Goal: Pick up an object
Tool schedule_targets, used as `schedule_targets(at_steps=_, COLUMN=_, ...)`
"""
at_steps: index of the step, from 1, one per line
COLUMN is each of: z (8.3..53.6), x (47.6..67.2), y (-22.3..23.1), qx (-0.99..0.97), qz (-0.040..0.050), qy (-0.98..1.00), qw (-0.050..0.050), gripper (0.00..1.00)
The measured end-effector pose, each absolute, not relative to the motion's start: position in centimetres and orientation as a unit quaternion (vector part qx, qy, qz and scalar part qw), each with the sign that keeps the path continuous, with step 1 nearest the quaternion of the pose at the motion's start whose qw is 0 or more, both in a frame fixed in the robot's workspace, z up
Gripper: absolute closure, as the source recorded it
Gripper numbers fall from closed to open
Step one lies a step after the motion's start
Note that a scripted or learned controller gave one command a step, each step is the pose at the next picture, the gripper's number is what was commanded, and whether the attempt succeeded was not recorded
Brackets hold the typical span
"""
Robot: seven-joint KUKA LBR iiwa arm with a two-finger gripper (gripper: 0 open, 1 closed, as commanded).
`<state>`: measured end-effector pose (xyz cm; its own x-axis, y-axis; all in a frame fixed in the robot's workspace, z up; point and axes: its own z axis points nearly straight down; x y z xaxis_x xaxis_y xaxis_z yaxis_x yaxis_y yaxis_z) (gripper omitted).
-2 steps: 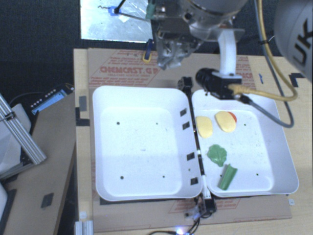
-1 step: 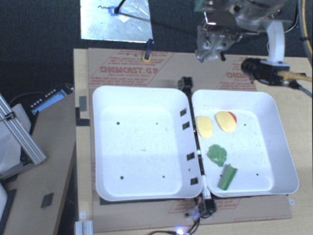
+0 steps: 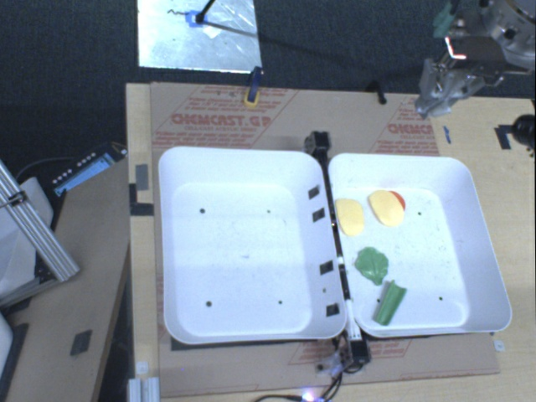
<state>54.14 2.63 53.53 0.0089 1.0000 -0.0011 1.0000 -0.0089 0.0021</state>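
Observation:
Several small objects lie in the right bin (image 3: 469, 224). A pale yellow oval piece (image 3: 350, 217) sits near the bin's left wall. Beside it is a yellow piece with a red edge (image 3: 387, 207). Below them lie a green leafy lump (image 3: 371, 264) and a green stick-shaped piece (image 3: 389, 302). My gripper (image 3: 435, 95) hangs at the upper right, above the bench behind the right bin, well apart from all the objects. Nothing shows between its fingers.
The left bin (image 3: 176, 224) lies next to the right one, joined by a black hinge strip (image 3: 331, 241). A shiny metal sheet (image 3: 199, 22) lies at the back left. A yellow and blue clip (image 3: 252, 90) sits on the cardboard behind the bins.

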Motion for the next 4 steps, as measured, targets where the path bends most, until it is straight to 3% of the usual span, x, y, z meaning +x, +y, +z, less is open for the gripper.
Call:
schedule_targets(at_steps=1, z=53.5, x=54.4, y=-9.9, qx=0.711, qz=0.0, qy=0.703, qw=0.003, gripper=1.0)
schedule_targets(at_steps=2, z=53.5, x=58.7, y=-19.7, qx=0.709, qz=-0.0001, qy=0.705, qw=0.003, gripper=1.0)
schedule_targets(at_steps=3, z=53.7, x=49.3, y=-14.9, qx=0.705, qz=0.0018, qy=0.709, qw=0.001, gripper=1.0)
schedule_targets(at_steps=4, z=53.4, x=56.7, y=-18.4, qx=0.707, qz=0.0002, qy=0.707, qw=0.003, gripper=1.0)
